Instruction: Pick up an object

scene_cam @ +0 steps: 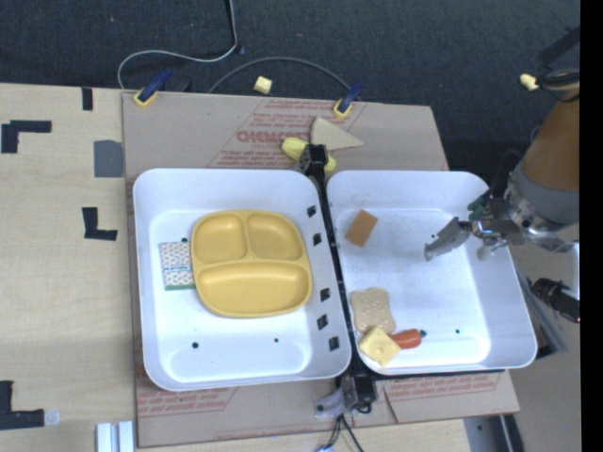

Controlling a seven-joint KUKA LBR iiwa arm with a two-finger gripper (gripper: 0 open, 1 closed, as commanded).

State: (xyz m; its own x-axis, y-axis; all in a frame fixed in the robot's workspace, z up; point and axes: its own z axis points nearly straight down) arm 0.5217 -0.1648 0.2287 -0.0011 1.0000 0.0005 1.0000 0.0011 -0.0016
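Observation:
In the right bin point(490, 347), a small brown block point(361, 228) lies near the upper left. A tan bread-like slice point(370, 306), a yellow cheese wedge point(380, 347) and a small orange-red carrot piece point(407, 338) cluster at the lower left. My gripper point(443, 243) hangs over the bin's right half, pointing left, apart from all of them. Nothing shows between its fingers.
The left bin point(165, 347) holds a yellow divided plate point(251, 263) with a small patterned card point(175, 264) beside it. A black clip strip point(325, 252) joins the bins. Yellow and tan scraps point(320, 139) lie on the cardboard behind them.

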